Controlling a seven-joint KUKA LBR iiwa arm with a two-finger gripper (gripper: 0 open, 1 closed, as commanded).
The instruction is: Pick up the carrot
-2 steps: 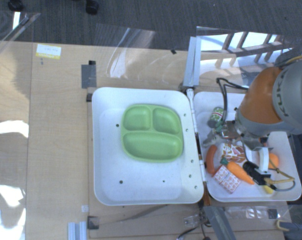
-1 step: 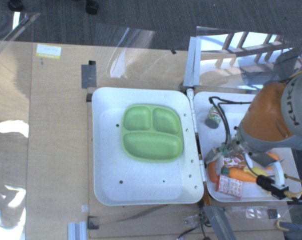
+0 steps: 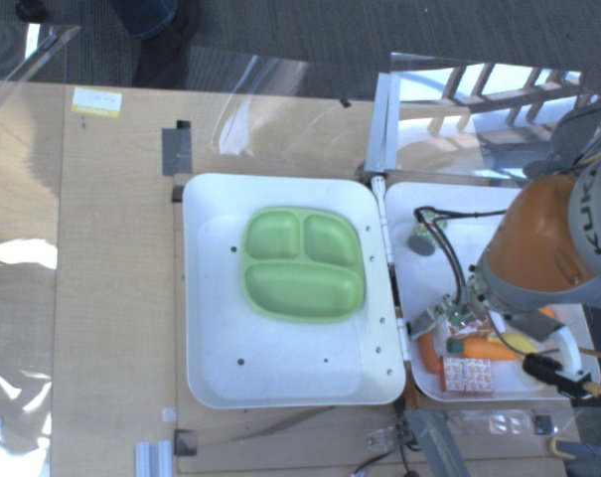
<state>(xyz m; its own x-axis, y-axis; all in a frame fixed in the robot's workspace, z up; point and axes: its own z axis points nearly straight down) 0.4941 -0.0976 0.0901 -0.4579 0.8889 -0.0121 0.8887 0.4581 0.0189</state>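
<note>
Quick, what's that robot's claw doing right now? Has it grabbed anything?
Gripper: cannot be told. It sits low in the right white bin, just above the orange carrot, with the arm covering it.

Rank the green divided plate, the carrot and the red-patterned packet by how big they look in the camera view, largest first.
1. Green divided plate, by far the largest.
2 and 3. Carrot and red-patterned packet: they look close in size, and the arm covers part of the right bin, so ranking them is unsure.

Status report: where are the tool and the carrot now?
Tool low in right bin. Carrot lies just below it, not gripped. Patterned packet beside carrot.
</note>
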